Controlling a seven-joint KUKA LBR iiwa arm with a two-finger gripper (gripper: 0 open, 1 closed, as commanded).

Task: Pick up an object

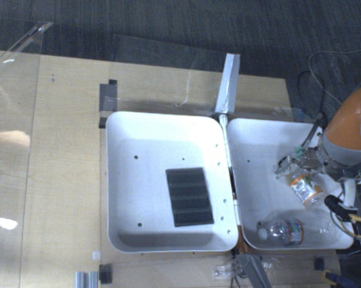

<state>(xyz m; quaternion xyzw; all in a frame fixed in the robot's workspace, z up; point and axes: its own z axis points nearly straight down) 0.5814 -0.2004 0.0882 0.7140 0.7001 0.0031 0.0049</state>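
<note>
Two white bins sit side by side on the bench. The left bin [125, 168] carries a dark ribbed rectangular pad [190, 196], lying near the bin's middle and a bit toward the front edge, long axis running roughly back to front with a slight slant.

The right bin [258, 144] holds the clutter. A clear plastic bottle [281, 230] lies on its side along the bin's front edge, long axis running left to right, pale cap end toward the left. A small crumpled packet with orange print [304, 190] sits toward the bin's right side, behind the bottle and apart from it.

The arm [348, 127] comes in over the right bin's right edge, orange band showing. The gripper [299, 166] is low over the right part of that bin, just behind the orange packet, looking close to it or touching it; contact cannot be settled from this slant. Clear crinkly material around the tip blurs the outline. Whether the gripper is spread or closed cannot be told, and nothing is plainly seen held.

Key relation: the packet lies just in front of the gripper, toward the bin's front edge, so it is the nearest candidate. The bottle is farther, front and slightly left. The pad in the left bin is well apart, across the divider between the bins. Judgement: a short drop onto the packet is the likely pick; flat glossy film could slip.
</note>
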